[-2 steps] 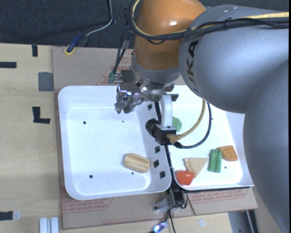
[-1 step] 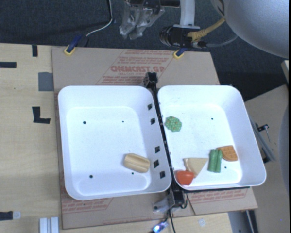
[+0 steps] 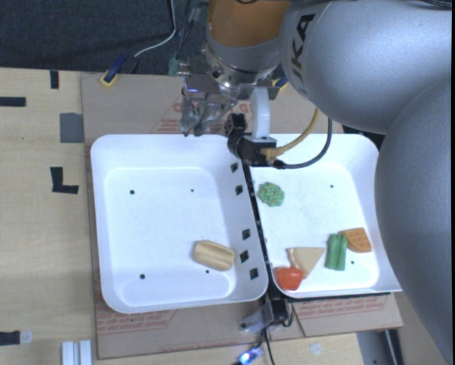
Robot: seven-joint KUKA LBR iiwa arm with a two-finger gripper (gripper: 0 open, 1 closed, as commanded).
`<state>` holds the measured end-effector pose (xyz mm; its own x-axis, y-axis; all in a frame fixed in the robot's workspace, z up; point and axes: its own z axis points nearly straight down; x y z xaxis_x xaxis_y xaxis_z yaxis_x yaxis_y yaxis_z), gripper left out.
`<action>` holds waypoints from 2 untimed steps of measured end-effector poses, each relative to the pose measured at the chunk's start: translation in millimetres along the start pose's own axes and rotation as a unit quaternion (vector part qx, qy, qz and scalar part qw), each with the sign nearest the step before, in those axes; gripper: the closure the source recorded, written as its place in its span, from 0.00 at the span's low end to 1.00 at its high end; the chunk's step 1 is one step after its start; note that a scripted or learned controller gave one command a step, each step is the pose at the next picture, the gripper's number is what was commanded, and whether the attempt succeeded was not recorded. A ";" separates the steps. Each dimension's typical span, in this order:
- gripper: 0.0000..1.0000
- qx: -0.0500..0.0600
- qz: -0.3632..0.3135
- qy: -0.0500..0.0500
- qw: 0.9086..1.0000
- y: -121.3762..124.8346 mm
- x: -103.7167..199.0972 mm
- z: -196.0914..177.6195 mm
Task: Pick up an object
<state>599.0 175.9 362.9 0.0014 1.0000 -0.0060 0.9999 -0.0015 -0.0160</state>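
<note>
While my hand (image 3: 200,116) hangs over the far rim of the left white plastic bin (image 3: 105,204), I cannot tell from this slant what state it is in, and I see nothing gripped in it. My grey arm with its orange band (image 3: 246,10) drops in steeply from the right, wrist pointing down near the black-clipped divider (image 3: 246,226) where the two bins meet. I judge this a poised height, well above the things, so I can travel before descending. Nearest below in the left bin lies a tan, bread-roll-shaped block (image 3: 213,255), alone and easy to reach. In the right white bin (image 3: 360,166) sit a small green leafy clump (image 3: 271,195), a pale wedge (image 3: 307,259), a red piece (image 3: 289,278), a green stick (image 3: 336,251) and an orange slab (image 3: 358,239), the last four crowded at the near edge.
</note>
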 end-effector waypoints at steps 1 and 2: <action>1.00 -0.003 -0.001 0.000 1.000 71.1 1.6 158.5; 1.00 -0.007 -0.004 0.004 1.000 12.2 54.2 116.5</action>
<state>609.5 229.5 245.9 -0.0074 1.0000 0.0018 1.0000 0.0074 -0.0028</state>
